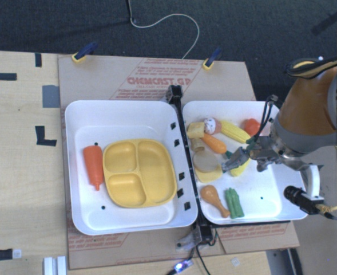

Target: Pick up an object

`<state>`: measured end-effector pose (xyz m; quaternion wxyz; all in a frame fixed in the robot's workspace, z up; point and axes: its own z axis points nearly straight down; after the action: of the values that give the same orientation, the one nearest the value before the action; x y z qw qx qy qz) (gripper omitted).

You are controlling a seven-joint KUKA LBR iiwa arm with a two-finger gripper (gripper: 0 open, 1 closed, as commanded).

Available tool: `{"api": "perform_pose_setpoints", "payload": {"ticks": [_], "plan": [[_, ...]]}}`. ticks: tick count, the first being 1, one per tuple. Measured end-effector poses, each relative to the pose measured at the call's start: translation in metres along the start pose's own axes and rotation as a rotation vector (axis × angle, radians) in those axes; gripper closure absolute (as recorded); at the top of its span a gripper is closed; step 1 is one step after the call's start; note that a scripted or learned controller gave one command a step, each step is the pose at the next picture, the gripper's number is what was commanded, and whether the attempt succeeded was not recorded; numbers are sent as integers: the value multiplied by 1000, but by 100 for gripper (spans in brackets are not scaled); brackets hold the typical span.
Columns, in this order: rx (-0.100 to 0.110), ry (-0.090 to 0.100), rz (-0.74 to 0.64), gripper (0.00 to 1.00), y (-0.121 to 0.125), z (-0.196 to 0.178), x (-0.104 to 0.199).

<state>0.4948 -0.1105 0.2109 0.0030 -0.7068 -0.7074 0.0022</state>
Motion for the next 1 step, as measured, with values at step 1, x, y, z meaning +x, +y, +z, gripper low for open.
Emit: {"api": "perform_pose_setpoints", "payload": {"ticks": [1], "plan": [[2, 0, 1, 0, -7, 63, -2]]}}
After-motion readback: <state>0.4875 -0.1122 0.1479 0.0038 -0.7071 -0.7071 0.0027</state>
